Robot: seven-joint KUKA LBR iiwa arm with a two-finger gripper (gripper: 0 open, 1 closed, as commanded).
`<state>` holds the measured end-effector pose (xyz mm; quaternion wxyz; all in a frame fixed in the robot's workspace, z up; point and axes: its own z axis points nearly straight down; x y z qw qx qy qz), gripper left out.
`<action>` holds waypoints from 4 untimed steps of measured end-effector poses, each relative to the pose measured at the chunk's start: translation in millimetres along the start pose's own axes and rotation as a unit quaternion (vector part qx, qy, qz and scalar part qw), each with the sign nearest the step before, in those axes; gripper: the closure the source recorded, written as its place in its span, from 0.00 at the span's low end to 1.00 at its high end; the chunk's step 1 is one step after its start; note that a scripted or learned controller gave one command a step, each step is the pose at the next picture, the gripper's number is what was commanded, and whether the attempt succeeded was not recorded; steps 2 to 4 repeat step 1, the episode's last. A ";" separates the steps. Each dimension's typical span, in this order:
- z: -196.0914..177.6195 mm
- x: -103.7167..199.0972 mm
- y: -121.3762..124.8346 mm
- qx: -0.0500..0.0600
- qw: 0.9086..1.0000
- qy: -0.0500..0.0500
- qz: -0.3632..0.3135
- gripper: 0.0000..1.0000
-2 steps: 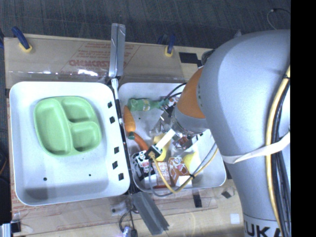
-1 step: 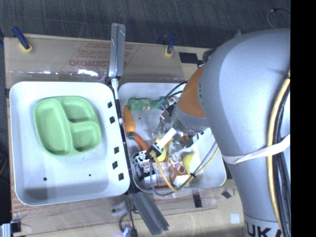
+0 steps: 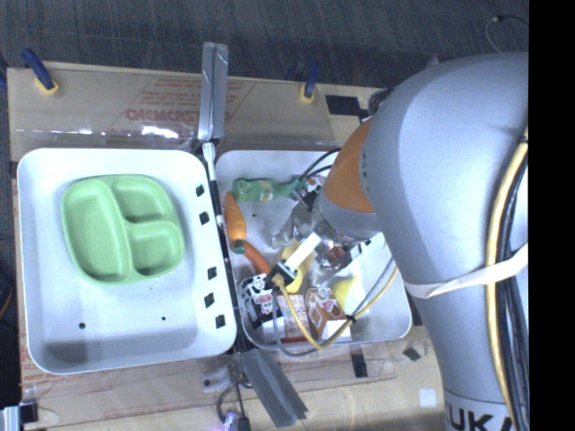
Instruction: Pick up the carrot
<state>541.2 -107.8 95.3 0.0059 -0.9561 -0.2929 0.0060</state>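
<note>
Orange carrots (image 3: 235,220), 2 in rt bin (image 3: 395,326); hand (image 3: 301,232) state unclear.

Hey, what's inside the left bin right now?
A green divided plate lies in the left bin, with bare white floor around it. Whatever is beneath the plate is covered.

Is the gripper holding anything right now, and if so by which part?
Cannot be told: the gripper is low in the right bin, beside the carrot, its tips hidden among clutter.
</note>
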 end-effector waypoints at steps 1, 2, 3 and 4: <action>-93.9 28.7 -33.4 -0.005 0.995 0.002 -0.100 0.00; -93.9 28.7 -33.4 -0.005 0.995 0.002 -0.100 0.00; -93.9 28.7 -33.4 -0.005 0.995 0.002 -0.100 0.00; -93.9 28.7 -33.4 -0.005 0.995 0.002 -0.100 0.00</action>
